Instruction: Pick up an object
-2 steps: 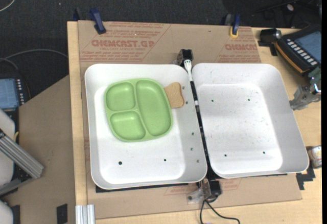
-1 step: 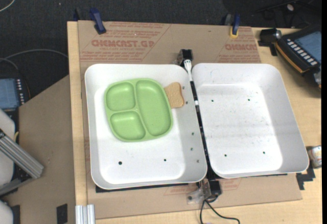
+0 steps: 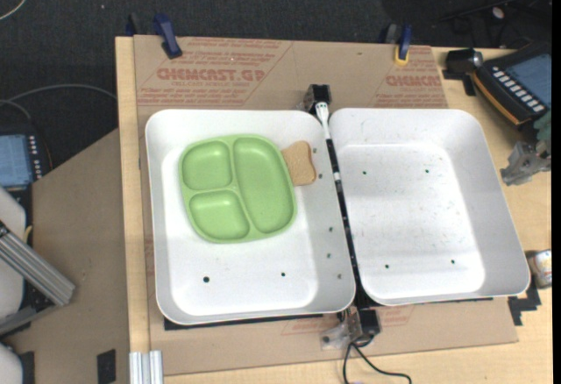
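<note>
A green plate [image 3: 237, 188] with three compartments lies in the upper part of the left white bin [image 3: 263, 286]. A small tan, bread-like piece [image 3: 301, 163] rests against the plate's right edge, close to the divide between the bins. The right white bin [image 3: 421, 198] shows only small dark specks on its floor.
The bins sit on a brown cardboard sheet [image 3: 245, 67] clipped to the bench by blue clamps [image 3: 166, 36] at the back. A black device [image 3: 517, 84] lies at the far right, and cables [image 3: 359, 356] run off the front edge.
</note>
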Tool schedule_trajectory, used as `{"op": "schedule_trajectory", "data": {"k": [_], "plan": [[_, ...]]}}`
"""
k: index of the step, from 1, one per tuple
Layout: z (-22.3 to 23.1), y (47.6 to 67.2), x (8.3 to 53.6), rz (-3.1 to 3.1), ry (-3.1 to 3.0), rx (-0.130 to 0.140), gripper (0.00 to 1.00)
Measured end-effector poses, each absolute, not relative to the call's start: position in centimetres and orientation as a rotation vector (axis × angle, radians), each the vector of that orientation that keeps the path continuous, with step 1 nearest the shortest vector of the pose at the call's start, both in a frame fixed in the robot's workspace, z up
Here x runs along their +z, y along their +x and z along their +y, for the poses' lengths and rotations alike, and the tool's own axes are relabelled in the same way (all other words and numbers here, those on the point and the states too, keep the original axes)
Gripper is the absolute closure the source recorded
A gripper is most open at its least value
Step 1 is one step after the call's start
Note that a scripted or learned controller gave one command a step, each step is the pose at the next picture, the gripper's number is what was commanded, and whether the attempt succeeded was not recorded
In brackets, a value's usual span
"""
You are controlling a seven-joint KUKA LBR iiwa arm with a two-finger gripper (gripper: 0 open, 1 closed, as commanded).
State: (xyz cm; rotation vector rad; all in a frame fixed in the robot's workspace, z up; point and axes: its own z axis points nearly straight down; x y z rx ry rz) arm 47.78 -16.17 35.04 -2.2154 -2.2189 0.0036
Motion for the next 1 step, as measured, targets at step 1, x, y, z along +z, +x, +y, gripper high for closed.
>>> {"op": "schedule_trajectory", "data": {"k": [1], "plan": [[-19.12,50.57,44.51,-2.231,-2.232,-0.008,1.0]]}}
